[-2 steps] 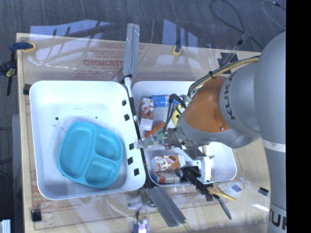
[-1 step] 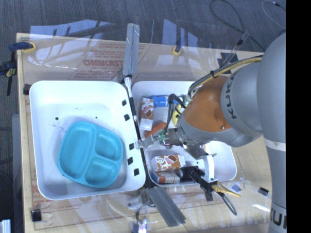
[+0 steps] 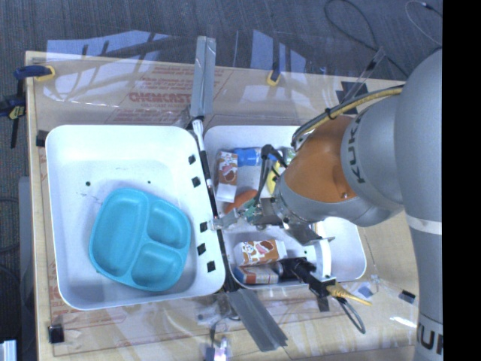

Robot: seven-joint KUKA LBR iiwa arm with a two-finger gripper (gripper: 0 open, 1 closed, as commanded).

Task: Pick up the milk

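One milk carton [image 3: 261,251], beside claw [image 3: 252,213]

Left bin [image 3: 68,156] holds the compartmented plastic plate [image 3: 140,238], lying toward its front. Right bin [image 3: 349,258], just beside it, holds the milk carton [image 3: 261,252] at front, a small carton [image 3: 228,167] behind; my arm [image 3: 338,173] hangs over both.

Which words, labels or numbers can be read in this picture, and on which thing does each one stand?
"KU": dark letters, cut off, on the grey arm beside its orange band.
"CHEMCAST": faint red print, repeated, on the clear sheet behind the bins; only roughly legible.
Print on the brown and white carton in the right bin: too small to read.
Label on the blue and white package: too blurred to read.
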